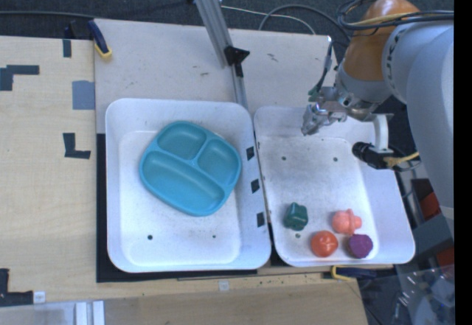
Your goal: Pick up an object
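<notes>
We see the gripper (316,121) above the right bin's (383,202) far edge; finger state unclear, perhaps nothing held. Four toys cluster near its front: green (296,217), pink (345,222), orange (323,243), purple (360,245).

I see a blue plate (191,167) with three parts lying in my left white bin (118,169).

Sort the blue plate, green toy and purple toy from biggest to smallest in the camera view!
1. Blue plate, by far the biggest.
2. Green toy and purple toy look about the same, too close to rank.
</notes>
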Action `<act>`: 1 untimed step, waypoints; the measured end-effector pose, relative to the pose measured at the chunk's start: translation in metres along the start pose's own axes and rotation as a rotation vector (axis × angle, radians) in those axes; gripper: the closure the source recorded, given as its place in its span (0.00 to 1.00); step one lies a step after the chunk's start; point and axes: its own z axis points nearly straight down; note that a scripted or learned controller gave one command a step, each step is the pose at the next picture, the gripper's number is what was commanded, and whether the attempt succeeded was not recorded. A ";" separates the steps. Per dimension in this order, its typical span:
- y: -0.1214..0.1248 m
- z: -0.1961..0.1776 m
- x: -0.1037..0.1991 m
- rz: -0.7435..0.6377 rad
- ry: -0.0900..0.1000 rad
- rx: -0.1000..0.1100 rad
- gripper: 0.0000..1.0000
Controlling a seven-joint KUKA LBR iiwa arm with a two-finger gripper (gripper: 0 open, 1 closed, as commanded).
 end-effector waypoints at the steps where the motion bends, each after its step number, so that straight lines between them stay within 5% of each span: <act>1: 0.003 -0.064 0.003 -0.001 -0.001 -0.003 1.00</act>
